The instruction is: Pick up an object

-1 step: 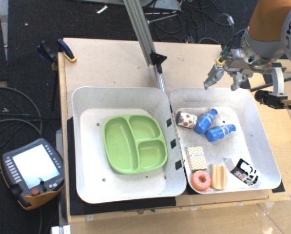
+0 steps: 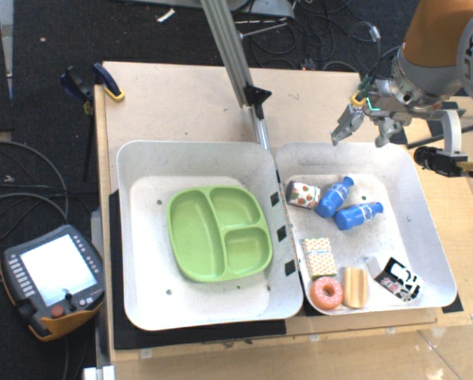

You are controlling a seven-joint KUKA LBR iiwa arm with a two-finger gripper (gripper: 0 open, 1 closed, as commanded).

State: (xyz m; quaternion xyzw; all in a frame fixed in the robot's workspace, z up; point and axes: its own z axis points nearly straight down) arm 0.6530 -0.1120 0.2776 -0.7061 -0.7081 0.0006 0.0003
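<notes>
Pink donut (image 2: 326, 292) sits near in the right bin (image 2: 426, 212), and the spread hand (image 2: 363, 127) hangs past its far edge, nothing picked up yet.

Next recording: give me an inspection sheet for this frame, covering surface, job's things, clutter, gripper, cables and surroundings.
Surface: pale bench bearing left bin and right bin.
Job's things: in the right bin, two blue bottles, small patterned cup, wafer block, pink donut, bread roll, black-and-white item.
Clutter: green divided plate in the left bin.
Gripper: gripper open, above the right bin's far edge, holding nothing.
Cables: black cables on the floor behind the bench.
Surroundings: teach pendant at left; clamp on the bench corner.
</notes>
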